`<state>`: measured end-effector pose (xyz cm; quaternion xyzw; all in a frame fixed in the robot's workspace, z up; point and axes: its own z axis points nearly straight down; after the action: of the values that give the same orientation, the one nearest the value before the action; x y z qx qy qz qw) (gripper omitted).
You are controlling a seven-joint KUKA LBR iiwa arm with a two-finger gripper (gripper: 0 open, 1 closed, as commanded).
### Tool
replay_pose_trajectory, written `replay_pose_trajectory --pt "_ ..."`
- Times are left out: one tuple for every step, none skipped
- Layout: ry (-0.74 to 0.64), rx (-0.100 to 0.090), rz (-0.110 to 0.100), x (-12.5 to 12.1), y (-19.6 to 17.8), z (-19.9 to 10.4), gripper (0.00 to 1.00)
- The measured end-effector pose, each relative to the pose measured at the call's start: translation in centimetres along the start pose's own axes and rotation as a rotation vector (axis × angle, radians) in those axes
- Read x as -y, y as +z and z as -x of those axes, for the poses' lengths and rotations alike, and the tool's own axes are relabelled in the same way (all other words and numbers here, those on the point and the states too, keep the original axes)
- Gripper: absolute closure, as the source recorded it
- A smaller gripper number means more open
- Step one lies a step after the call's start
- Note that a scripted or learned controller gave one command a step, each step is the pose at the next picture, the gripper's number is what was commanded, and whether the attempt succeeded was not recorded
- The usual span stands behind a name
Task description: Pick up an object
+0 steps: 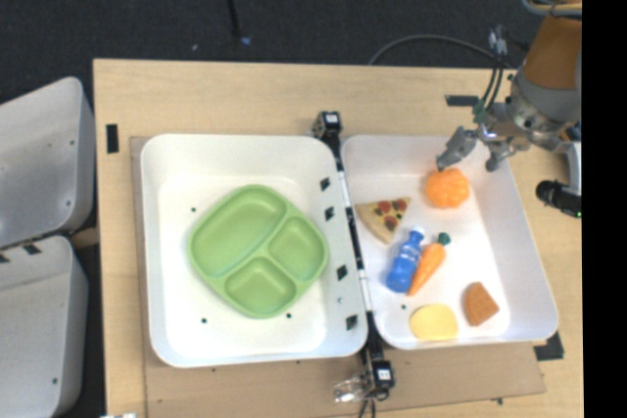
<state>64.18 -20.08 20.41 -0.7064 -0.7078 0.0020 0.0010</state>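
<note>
Over the right bin (pixel 509 240), the claw (pixel 479 150) is seen with its two fingers spread wide and nothing between them. Just below it an orange ball (pixel 447 188) is found. Farther off lie a pizza slice (pixel 384 217), a blue bottle (pixel 405 261) and a carrot (pixel 428 266). A green plate (pixel 257 251) sits in the left bin (pixel 157 210). No words can be read.

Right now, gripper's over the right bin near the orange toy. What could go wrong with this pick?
1. The open gripper sits at the far edge of the round orange toy, not centred; closing there may push it away instead of gripping.
2. It is close to the right bin back wall, so descending could clip the rim.
3. The blue bottle and toy carrot touch; going for either would likely disturb the other.
</note>
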Motion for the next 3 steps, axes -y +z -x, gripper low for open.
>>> replay_pose_trajectory --pt "0.000 0.000 -0.001 -0.8 5.8 0.5 0.00" --pt "0.000 0.000 0.000 -0.7 10.7 0.6 0.00" --pt "-0.003 0.003 0.005 -0.9 9.4 0.7 1.00"
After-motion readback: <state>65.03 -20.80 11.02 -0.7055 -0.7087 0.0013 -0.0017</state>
